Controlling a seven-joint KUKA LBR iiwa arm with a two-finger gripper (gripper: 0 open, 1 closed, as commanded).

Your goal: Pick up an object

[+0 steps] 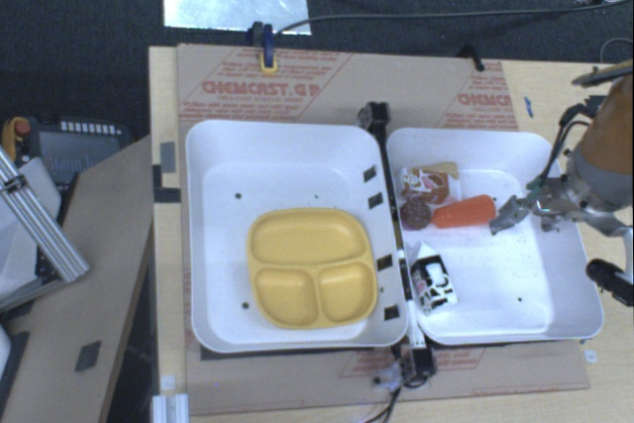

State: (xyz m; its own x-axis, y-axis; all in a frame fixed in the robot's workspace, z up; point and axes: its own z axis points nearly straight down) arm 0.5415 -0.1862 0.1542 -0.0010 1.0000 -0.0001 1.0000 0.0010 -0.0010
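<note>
In the right bin (515, 312) lie an orange carrot-shaped piece (464, 211), a dark red round piece (415, 213), a white and red packet (428, 181) behind them, and a black and white packet (433, 281) near the front left corner. My gripper (517, 211) hangs over the right half of that bin, just right of the carrot's tip, with its dark fingers pointing left. Nothing shows between them. The grey arm with its orange band (606, 129) comes in from the right edge.
The left bin (218, 213) holds a yellow three-compartment tray (311, 266). Black clips (376, 114) sit along the wall between the bins. A brown board (327, 84) lies under both bins, and a grey cable crosses behind it.
</note>
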